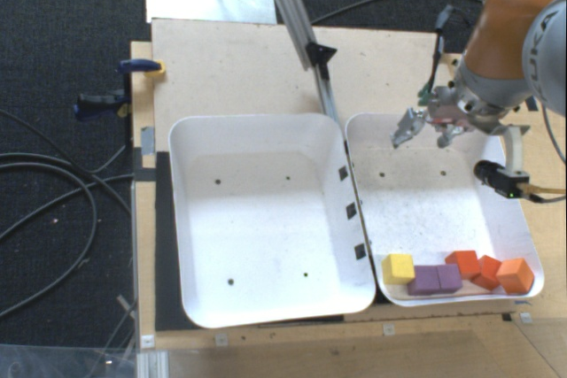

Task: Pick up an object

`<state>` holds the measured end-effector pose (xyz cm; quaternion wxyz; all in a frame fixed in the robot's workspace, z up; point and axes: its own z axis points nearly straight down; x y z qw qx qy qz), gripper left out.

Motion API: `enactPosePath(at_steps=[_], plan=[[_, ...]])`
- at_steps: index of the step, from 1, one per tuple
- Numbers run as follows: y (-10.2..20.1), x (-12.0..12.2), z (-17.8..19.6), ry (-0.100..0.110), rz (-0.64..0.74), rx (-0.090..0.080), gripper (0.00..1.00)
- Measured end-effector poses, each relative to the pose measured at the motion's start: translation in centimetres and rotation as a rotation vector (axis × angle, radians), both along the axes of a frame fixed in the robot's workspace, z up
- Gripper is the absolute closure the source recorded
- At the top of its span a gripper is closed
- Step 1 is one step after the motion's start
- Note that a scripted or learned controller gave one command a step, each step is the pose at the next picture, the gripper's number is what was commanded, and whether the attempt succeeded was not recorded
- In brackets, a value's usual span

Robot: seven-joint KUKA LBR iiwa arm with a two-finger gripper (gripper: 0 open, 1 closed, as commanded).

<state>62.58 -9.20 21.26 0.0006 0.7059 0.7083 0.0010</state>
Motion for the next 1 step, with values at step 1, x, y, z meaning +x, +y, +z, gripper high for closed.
enactPosePath(at_steps=[1], plan=[[3.36,-10.25,-2.38,0.008,-0.002,0.002,0.00]])
